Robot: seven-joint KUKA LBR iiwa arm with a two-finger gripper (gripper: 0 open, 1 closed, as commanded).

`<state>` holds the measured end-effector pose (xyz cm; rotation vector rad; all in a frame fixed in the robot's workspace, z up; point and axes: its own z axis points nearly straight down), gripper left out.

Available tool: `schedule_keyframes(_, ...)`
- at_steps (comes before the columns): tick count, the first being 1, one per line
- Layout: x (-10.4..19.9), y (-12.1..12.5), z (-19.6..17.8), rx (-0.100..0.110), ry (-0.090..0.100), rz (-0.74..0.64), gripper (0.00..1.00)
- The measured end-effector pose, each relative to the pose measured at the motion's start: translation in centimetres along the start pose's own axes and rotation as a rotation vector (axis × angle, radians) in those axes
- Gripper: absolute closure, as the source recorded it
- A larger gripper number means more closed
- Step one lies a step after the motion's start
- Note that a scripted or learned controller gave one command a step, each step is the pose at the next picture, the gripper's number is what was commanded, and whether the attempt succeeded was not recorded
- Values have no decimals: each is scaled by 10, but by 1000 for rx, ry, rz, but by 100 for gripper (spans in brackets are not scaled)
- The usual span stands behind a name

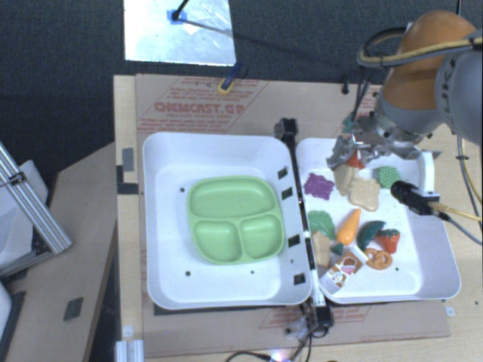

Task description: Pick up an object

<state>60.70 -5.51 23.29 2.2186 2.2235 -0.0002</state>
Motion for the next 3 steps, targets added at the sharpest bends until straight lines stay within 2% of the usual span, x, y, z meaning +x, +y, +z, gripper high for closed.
schedule_keyframes(1,3,4,18,0,0,-3,100)
schedule_keyframes(2,2,14,10,-2,1,-4,100)
schedule_keyframes(3,-2,4,19,0,0,1,100)
